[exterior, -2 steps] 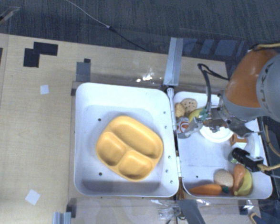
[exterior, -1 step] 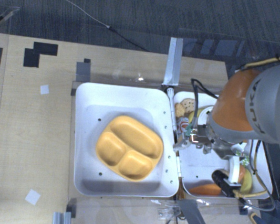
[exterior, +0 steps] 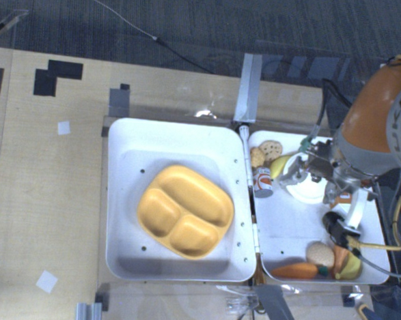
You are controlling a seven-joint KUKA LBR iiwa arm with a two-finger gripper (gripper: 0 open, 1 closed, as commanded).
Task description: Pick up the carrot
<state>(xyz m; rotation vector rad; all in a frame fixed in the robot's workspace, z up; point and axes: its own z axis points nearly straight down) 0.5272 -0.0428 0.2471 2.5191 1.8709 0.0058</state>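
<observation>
The carrot (exterior: 294, 270) is orange with a green end and lies flat along the front wall of the right bin (exterior: 278, 230). My gripper (exterior: 314, 176) hangs below the grey wrist and orange band, over the back half of that bin, above a white bowl (exterior: 306, 189). It is well behind the carrot and apart from it. The wrist hardware hides how the gripper stands.
In the right bin, a tan roll (exterior: 320, 253), a small orange piece (exterior: 341, 256) and a yellow piece (exterior: 350, 267) crowd the carrot's right end. Cookies (exterior: 266, 152), a banana (exterior: 279, 166) and a small can (exterior: 263, 182) sit at the back left. The left bin (exterior: 118, 253) holds a yellow divided plate (exterior: 185, 209).
</observation>
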